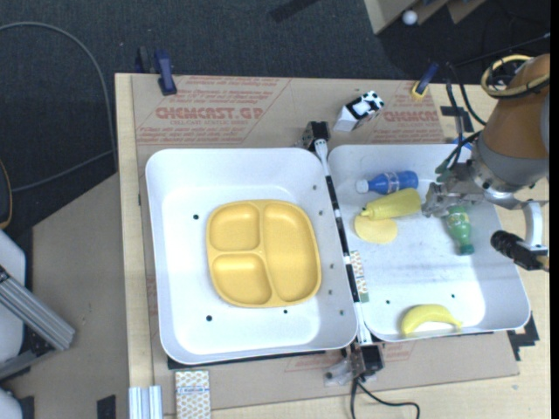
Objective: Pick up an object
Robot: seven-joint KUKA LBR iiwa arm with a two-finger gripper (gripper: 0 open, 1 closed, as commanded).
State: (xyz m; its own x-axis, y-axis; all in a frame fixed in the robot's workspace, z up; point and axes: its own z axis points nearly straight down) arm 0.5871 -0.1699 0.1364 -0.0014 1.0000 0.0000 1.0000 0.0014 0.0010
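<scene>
In the right bin [502, 297] lie a green bottle [460, 231], a yellow squeeze bottle [395, 204], a blue bottle [390, 182], a flat yellow round piece [376, 229] and a banana [429, 319]. My gripper [444, 201] hangs low over the bin's far right part, between the yellow bottle's right end and the green bottle's top. It covers the green bottle's cap. Whether it touches either bottle is unclear from this angle.
The left bin [175, 199] holds a yellow divided plate [262, 253]. A black-and-white small object [362, 107] sits on the cardboard behind the bins. The grey arm with its orange band [515, 129] comes in over the right bin's far right corner.
</scene>
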